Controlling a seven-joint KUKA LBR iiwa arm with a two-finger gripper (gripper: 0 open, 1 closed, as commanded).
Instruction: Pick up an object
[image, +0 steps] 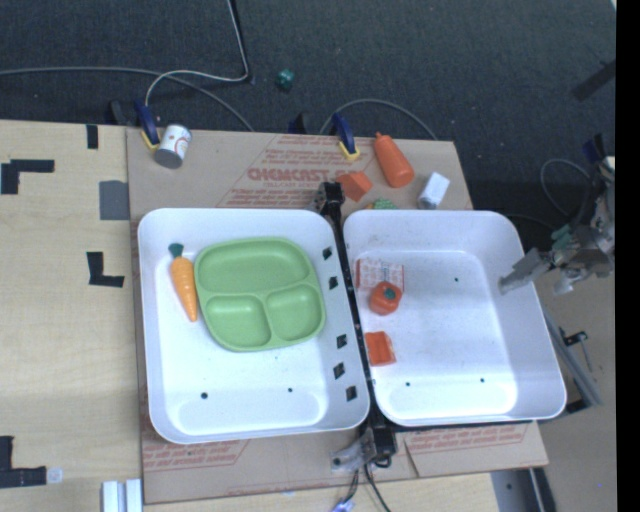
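The right bin (500, 330) holds a red-and-white packet (378, 271), a small orange round object (386, 297) just below it, and an orange block (379, 348) near the bin's left wall. In the left bin (170, 400) a green divided plate (262, 292) lies with a toy carrot (183, 284) beside its left edge. My gripper (524, 269) is at the right rim of the right bin, well to the right of the three objects there. It is small and blurred, with nothing visibly held.
Behind the bins on the cardboard lie an orange bottle (393, 160), an orange block (357, 185), a white cube (434, 188) and a small can (173, 145). Two blue clamps (347, 140) hold the board's far edge. Cables run across the dark floor.
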